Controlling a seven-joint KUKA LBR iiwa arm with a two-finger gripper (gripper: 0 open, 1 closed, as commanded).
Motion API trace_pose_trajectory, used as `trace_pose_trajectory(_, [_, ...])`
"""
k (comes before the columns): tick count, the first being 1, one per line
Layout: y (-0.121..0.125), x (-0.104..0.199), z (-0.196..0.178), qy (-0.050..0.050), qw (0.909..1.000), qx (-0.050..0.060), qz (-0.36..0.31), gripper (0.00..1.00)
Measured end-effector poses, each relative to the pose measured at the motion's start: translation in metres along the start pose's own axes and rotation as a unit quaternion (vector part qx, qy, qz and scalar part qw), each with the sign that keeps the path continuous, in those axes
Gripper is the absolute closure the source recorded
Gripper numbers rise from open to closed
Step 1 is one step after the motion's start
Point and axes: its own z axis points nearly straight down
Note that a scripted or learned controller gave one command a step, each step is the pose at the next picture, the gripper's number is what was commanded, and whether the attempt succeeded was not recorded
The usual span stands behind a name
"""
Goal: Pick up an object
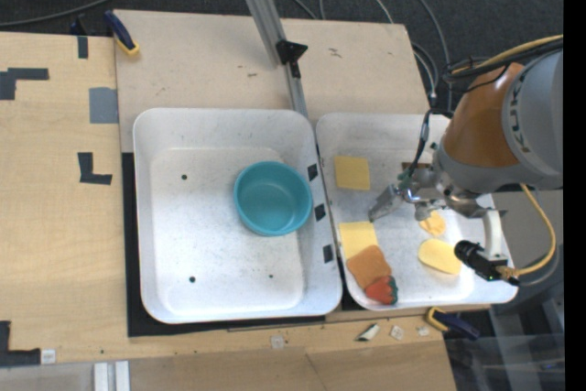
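My gripper [396, 195] hangs over the middle of the right bin [389, 128], its grey fingers spread apart with nothing between them. A flat yellow square [352, 172] lies just up and left of it. Below it sit a yellow block [358, 238], an orange piece [369, 266] and a red strawberry-like toy [383, 290]. Two yellow pieces [433, 222] [439, 256] lie to its right, near the arm's wrist. A teal bowl [272, 198] stands in the left bin [165, 197].
The grey and orange arm [499, 133] covers the right bin's far right side. A slanted metal pole [265, 9] rises behind the bins. Cables loop across the back. A black and yellow cable [490, 266] hangs by the right bin's lower right corner.
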Motion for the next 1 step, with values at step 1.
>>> trace_pose_trajectory(1, [0.0009, 0.0005, -0.0127, 0.0, 1.0, -0.002, -0.001, 1.0])
